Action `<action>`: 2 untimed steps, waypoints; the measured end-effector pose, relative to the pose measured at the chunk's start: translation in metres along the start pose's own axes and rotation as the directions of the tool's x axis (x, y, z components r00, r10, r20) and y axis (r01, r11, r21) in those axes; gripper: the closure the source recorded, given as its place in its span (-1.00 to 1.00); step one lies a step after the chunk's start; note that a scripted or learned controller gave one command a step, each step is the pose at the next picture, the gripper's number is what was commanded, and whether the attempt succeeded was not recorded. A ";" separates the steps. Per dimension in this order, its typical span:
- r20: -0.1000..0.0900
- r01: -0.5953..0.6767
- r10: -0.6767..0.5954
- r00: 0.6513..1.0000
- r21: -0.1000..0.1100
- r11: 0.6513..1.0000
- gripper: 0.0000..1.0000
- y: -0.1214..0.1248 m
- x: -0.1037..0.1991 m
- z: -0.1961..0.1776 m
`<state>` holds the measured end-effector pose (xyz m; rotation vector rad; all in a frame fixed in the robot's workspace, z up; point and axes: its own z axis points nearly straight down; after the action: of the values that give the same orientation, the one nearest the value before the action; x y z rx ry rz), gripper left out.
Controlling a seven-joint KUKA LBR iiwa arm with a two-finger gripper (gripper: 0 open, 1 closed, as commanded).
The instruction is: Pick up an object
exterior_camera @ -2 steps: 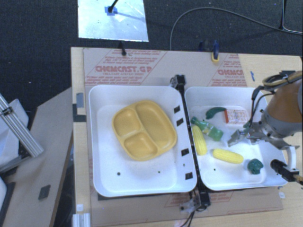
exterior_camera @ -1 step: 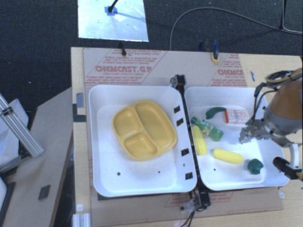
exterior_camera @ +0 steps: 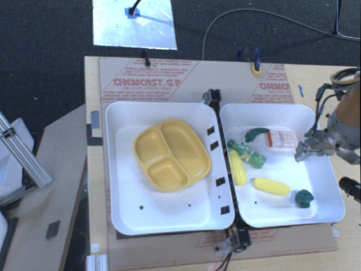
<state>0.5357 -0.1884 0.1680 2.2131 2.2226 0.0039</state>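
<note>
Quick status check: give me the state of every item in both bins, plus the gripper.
Yellow divided plate: flat in left bin.
Green bottle: on its side.
Corn cob: lying by the divider.
Second corn cob: lying flat.
Broccoli: loose, near corner.
White packet: lying flat.
Gripper: above right bin's edge, holding nothing.

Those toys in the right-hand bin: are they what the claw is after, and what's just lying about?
For the job:
claw
two corn cobs
green bottle
orange-white packet
dark green pieces

Lying about:
yellow divided plate
metal sheet
</note>
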 end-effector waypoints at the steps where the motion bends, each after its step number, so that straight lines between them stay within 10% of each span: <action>1: 0.000 0.001 -0.001 1.000 0.001 1.000 1.00 0.002 0.000 -0.053; 2: -0.001 0.001 -0.001 1.000 0.002 1.000 1.00 0.002 0.000 -0.053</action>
<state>0.5378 -0.1886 0.2213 2.2137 2.2253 0.0022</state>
